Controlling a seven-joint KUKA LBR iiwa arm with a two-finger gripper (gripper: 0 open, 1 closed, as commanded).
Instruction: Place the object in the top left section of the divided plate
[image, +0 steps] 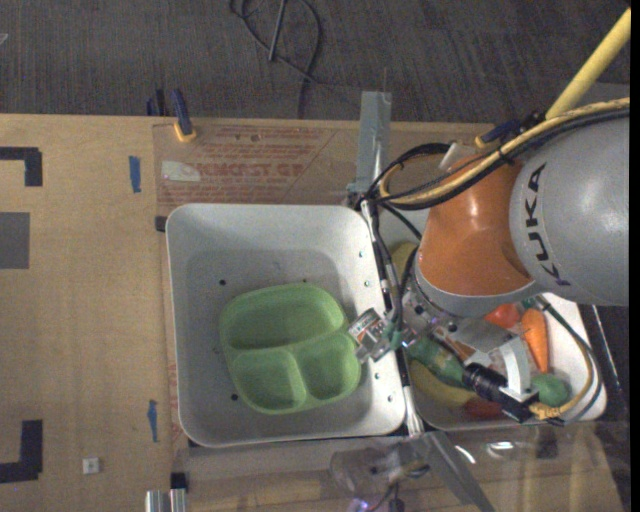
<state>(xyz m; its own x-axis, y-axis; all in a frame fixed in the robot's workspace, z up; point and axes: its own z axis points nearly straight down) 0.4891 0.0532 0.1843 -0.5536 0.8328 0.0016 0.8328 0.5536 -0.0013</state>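
Here the gripper (375, 335) is hovering at the green divided plate's (290, 345) right rim, its opening impossible to judge; the plate is lying inside the left bin (200, 250), wall-clear.

Matt green plastic divided plate (290, 347) in smooth white, seemingly plastic bin (262, 232).

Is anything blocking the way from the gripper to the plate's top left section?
Nothing visible. The gripper sits at the plate's right edge; the large upper section lies bare just to its left.
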